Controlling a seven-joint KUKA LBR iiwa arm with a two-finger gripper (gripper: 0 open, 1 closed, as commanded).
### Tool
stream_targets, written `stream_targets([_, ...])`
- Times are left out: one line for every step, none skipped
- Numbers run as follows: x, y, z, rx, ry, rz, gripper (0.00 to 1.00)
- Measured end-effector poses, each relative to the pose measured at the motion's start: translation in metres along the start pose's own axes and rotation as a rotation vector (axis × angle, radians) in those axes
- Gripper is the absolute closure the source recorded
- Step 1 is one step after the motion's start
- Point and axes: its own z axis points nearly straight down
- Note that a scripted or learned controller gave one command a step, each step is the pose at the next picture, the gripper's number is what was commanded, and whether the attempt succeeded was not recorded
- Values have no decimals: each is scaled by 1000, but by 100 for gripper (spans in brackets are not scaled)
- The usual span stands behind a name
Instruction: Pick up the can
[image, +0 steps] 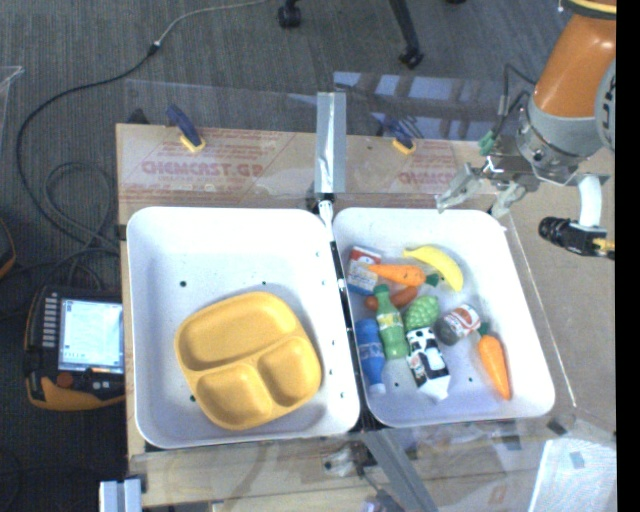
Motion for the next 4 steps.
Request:
stream_targets([-15, -53, 95, 1, -1, -52, 0])
stream_targets([-44, -79, 173, -2, 1, -82, 0])
stream_targets([-34, -109, 176, -18, -8, -33, 0])
stream_targets([-33, -107, 165, -22, -8, -34, 100])
